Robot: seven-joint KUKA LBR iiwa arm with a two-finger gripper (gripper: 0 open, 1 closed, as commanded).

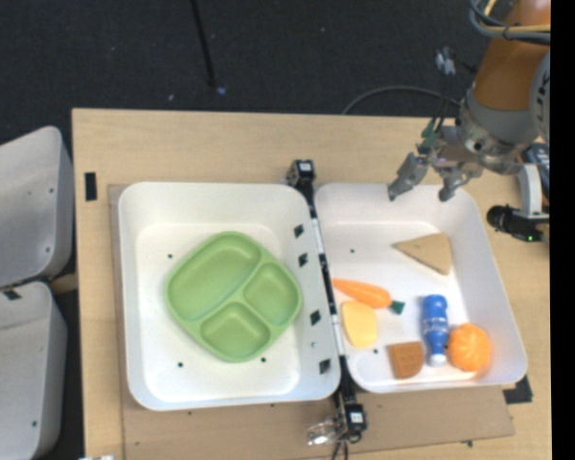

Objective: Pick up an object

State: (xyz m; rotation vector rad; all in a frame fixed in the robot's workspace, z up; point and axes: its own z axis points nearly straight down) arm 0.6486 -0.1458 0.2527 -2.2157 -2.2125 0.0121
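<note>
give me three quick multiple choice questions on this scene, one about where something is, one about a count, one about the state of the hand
1. Where does the green plate lie?
A. in the left bin
B. in the right bin
C. on the bare bench

2. How many things lie in the right bin?
A. three
B. six
C. nine

3. What state is the hand in?
A. shut on the carrot
B. shut on the bottle
C. open, holding nothing

Answers:
1. A, the plate sits in the left bin, left of the divide.
2. B, the wedge, carrot, yellow block, brown block, bottle and orange make six.
3. C, its fingers are spread over the right bin's far edge with nothing between them.
</note>
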